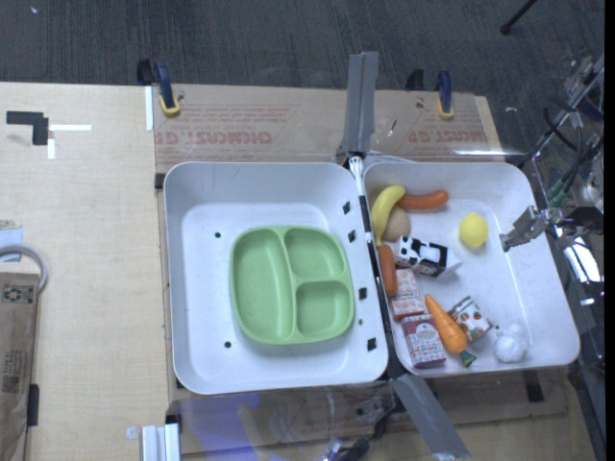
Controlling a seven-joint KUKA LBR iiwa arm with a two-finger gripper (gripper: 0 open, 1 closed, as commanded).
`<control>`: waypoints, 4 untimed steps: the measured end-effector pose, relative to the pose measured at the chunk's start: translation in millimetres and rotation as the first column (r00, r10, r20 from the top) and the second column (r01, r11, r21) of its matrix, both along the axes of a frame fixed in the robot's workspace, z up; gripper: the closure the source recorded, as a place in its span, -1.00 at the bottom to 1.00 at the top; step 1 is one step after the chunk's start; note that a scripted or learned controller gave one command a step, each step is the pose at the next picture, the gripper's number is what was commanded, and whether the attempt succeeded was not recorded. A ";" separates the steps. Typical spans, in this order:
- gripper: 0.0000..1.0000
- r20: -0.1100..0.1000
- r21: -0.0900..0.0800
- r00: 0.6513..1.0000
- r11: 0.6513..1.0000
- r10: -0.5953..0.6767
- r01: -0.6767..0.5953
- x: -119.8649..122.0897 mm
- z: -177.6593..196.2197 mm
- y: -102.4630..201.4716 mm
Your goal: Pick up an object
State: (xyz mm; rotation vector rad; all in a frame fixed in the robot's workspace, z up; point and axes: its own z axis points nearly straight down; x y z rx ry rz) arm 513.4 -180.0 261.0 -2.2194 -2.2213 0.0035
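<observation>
My gripper (524, 227) sits at the right rim of the right bin (538, 286), can't tell its state, nothing visibly held; lemon (472, 230) just left of it, banana (385, 206), sausage (424, 200) and carrot (445, 323) further left, green tray (291, 283) in left bin (192, 257).

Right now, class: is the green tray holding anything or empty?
Empty: the green tray shows three bare compartments, alone in the left bin.

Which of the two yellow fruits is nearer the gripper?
The lemon, lying alone toward the gripper; the banana sits against the bin's far left wall.
</observation>
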 end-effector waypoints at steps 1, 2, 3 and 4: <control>-1.00 0.001 -0.001 0.985 0.985 -0.175 0.175 26.6 -11.1 -23.3; -1.00 -0.002 0.001 0.997 0.997 -0.075 0.075 -34.3 -75.6 35.9; -1.00 0.002 0.001 0.949 0.949 0.314 -0.314 -36.1 -170.1 22.3; -1.00 0.004 0.000 0.914 0.914 0.406 -0.406 -34.9 -108.5 41.6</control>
